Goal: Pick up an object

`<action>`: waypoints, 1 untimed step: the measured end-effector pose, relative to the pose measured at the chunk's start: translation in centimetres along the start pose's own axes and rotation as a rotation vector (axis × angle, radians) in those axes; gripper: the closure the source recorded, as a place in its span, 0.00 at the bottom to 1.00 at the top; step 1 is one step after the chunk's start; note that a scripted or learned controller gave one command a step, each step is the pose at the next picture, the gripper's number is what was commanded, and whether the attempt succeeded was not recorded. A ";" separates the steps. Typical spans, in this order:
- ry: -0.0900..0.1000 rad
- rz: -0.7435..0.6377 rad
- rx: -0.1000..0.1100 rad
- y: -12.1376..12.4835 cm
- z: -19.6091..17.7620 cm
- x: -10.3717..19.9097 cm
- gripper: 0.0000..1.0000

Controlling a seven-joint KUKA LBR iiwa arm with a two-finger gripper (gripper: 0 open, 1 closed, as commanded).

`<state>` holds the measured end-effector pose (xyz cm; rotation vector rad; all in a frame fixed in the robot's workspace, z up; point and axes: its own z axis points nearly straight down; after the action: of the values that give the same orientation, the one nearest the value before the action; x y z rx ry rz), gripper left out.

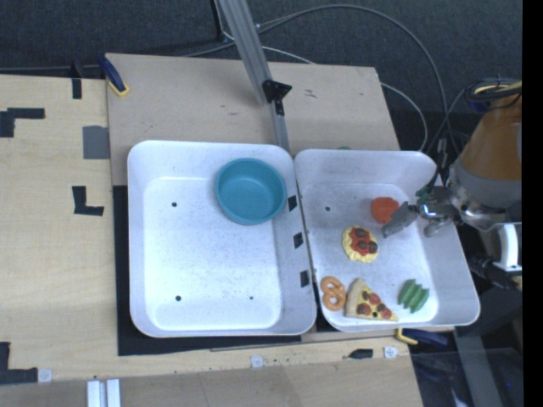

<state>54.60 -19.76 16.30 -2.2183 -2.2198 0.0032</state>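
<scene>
- Objects for picking lie scattered across two shallow white bins set side by side on a wooden bench, seen from a fixed overhead camera.
- At left, the left bin [161,253] carries one item: a blue bowl [249,191], upright, tucked into its upper right corner near the divide between the bins.
- A grey metal pole [246,41] slants down from the top of the frame to the point where the two bins meet.
- In the right bin [339,172], a pretzel [332,292] sits at the lower left corner, with a pizza slice [366,302] just beside it on the right.
- A small round pizza [360,243] lies near the bin's middle, above the slice.
- A red round object [384,207] rests above and to the right of the round pizza, apart from it.
- A green vegetable piece [413,295] lies near the bin's lower right corner.
- The gripper [400,221] reaches in from the right, its tip just beside the red round object and above the round pizza; whether its fingers are open or closed cannot be told, and nothing is seen held between them.
- At far right, the arm [492,164], with its orange band, stands over the bin's right edge.
</scene>
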 end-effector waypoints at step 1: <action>0.000 0.000 0.001 0.9 5.0 0.0 0.00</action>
<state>55.45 -19.78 11.28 -2.2174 -2.2193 0.0040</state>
